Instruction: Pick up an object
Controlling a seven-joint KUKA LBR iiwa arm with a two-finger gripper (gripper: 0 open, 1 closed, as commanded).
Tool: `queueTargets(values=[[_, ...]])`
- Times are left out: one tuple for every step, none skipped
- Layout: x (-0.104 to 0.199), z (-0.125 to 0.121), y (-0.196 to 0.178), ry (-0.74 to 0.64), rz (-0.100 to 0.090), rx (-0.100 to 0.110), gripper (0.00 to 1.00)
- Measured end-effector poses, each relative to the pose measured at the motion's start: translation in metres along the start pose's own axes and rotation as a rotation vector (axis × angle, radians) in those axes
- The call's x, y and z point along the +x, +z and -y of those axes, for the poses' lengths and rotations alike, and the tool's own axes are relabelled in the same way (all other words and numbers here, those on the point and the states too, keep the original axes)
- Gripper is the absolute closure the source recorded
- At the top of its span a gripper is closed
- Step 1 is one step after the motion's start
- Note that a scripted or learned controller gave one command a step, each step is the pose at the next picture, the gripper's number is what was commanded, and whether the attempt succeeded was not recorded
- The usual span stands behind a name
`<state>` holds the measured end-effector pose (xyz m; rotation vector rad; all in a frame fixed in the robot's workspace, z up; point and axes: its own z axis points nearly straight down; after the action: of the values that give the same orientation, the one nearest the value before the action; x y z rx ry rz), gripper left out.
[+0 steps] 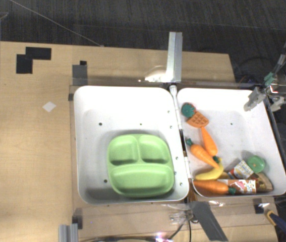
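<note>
1. Camera view: two shallow white bins sit side by side on the wooden bench, the left bin [87, 110] and the right bin [233, 120], split by a thin divider so loose items stay penned within reach of the arm
2. Camera view: a green divided tray [140, 164] lies flat toward 6 o'clock in the left bin, apparently a place to drop things into
3. Camera view: the pickable toys crowd the right bin from 9 o'clock round to 6 o'clock: an orange waffle piece with a teal top [195, 116] near the divider, two carrots [206, 146] slanting below it, a banana [209, 174], and one more carrot [212, 187] along the lower wall
4. Camera view: at 5 o'clock in that bin a green round piece [256, 163] and small printed packets [243, 178] lie touching one another, so a clean grab there looks harder
5. Camera view: the gripper [256, 99] hangs at 1 o'clock of the right bin, over bare white floor and well apart from the toys; I cannot tell how its fingers stand, and nothing shows between them
6. Camera view: I judge the pick not yet begun; the waffle piece, standing slightly apart, seems the easiest target
</note>
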<state>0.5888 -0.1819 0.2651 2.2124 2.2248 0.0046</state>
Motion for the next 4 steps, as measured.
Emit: queueTargets(values=[[0.054, 0.006, 0.096, 0.052, -0.001, 0.002, 0.0], [0.074, -0.016, 0.17, -0.087, -0.001, -0.001, 0.0], [0.075, -0.018, 0.158, -0.086, -0.001, -0.007, 1.0], [0.033, -0.008, 0.147, 0.134, 0.0, -0.001, 1.0]])
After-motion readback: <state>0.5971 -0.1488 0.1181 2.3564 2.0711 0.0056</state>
